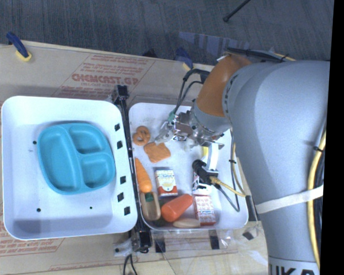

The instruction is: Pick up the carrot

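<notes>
Two shallow white bins sit side by side on the brown cardboard-covered bench. The left bin [19,206] holds a blue plastic divided tray [76,156]; the right bin [240,215] is crowded with play food.

The long orange carrot with a green top [143,176] lies against the right bin's left wall, its tip pointing toward 11 o'clock and its green end toward 5 o'clock. Things press in on it from several sides — a small box with a red and green label [167,182] lies just beside it at 3 o'clock, a tan, crumbed nugget-shaped piece [157,151] sits near its tip at 1 o'clock, and a brown ring-shaped pretzel [141,135] rests at 12 o'clock. Below it lie a pale wooden-looking block [151,207] and a stubby red-orange pepper-like piece [177,207], with a red-and-white packet [203,209] further to 4 o'clock.

The grey arm with its orange band [218,85] reaches over the bin's upper right part. The gripper [187,131] hangs at about 2 o'clock from the carrot, apart from it — whether its fingers are spread or closed cannot be told.
</notes>
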Controlling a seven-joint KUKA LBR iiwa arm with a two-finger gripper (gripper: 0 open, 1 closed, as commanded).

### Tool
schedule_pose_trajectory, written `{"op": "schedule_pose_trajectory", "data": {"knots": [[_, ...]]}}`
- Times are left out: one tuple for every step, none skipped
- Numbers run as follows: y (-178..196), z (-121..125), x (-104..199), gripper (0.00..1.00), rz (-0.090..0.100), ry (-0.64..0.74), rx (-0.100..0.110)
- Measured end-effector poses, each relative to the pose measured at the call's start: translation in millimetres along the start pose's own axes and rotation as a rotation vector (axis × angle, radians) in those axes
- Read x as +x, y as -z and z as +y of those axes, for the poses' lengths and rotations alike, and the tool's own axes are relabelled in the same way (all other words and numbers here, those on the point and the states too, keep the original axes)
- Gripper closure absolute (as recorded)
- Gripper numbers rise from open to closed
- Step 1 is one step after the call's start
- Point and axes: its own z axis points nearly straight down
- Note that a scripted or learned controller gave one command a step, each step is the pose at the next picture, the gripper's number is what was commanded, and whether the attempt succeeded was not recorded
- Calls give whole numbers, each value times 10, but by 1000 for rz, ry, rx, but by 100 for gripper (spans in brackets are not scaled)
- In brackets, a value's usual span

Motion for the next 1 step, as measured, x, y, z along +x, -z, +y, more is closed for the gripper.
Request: {"op": "schedule_pose_trajectory", "data": {"knots": [[1054,-565,669,0,5,-42,-9]]}}
